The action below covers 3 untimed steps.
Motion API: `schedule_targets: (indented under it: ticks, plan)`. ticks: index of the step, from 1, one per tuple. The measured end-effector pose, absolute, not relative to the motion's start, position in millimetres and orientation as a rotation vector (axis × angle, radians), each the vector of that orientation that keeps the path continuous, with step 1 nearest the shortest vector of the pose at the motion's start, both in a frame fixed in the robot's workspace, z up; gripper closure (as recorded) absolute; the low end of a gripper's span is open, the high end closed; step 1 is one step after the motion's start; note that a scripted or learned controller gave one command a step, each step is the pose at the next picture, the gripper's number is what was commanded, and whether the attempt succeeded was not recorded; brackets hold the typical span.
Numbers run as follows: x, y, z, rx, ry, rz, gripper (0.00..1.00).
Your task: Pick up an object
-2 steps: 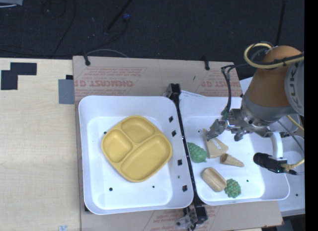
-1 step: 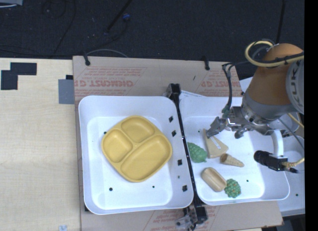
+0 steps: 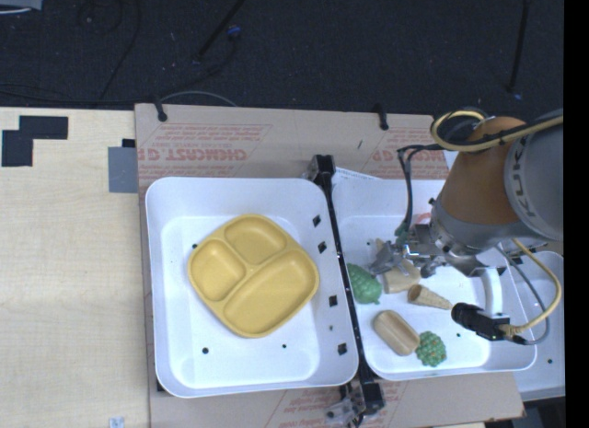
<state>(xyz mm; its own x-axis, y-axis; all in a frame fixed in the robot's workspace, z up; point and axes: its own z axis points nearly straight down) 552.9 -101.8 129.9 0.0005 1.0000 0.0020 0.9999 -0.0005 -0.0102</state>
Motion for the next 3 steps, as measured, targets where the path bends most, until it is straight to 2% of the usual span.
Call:
schedule_targets:
  ticks: [1, 2, 3]
  plan:
    - [556.8, -105.4, 91.2, -2.235, -2.231, -0.005, 0.0]
    - [558.1, -103.3, 103.9, -2.235, -2.225, -0.013, 1.0]
    - [562.9, -113.8, 156.9, -2.225, -2.22, 0.0, 1.0]
